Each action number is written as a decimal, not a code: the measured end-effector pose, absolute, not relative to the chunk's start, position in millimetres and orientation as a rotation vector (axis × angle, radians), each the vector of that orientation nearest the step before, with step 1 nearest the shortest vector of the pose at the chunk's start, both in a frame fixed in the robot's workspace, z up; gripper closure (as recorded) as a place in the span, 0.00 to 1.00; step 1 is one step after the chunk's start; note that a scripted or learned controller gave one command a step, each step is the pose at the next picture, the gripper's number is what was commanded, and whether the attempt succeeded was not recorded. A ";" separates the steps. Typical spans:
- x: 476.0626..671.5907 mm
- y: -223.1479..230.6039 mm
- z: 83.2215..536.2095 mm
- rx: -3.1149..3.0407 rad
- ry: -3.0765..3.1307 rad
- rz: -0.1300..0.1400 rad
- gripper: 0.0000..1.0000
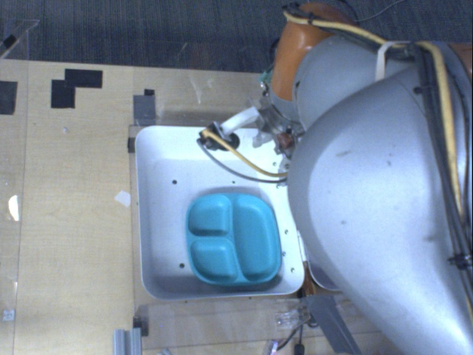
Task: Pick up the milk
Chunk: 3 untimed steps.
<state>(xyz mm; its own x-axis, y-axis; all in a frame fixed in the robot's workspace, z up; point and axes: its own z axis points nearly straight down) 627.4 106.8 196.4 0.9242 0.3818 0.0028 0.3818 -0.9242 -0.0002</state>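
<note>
A shallow white plastic bin (148, 220) with rounded corners sits on the pale wooden worktop (66, 198). In the bin's near half lies a light blue plastic tray (235, 237), rounded at the corners and split into three compartments: two smaller ones on the left, one above the other, and a longer one on the right. The tray lies flat on the bin floor, close to the near wall and the right wall, and its compartments look bare. The bin floor around it is plain white, dotted with a few small dark holes.

The bulky grey robot arm (377, 198) comes in from the right and covers the whole right part of the scene, including most of what lies beyond the bin's right rim. Its orange band (295, 50) shows near the top, above the wrist. The end effector (272, 135) hangs over the bin's far right corner, well apart from the blue tray. From this angle I cannot tell whether it is open or closed, and nothing can be seen gripped in it.

I cannot tell where the milk is; the arm hides the area to the right.

On the worktop to the far left are several black rectangular tape marks (74, 86), and a small grey metal bracket (145, 108) stands at the bin's far left corner. Dark carpet (148, 13) runs beyond the worktop's far edge
</note>
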 end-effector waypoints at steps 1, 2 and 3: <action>624.3 215.6 141.1 -3.001 -0.925 -0.004 0.00; 652.0 160.3 94.5 -3.013 -0.890 -0.002 0.00; 653.1 162.9 106.6 -3.008 -0.904 -0.009 1.00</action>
<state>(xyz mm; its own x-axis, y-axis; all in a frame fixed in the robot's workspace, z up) 653.1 162.9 106.6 0.8345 0.5510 0.0055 0.5510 -0.8345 0.0013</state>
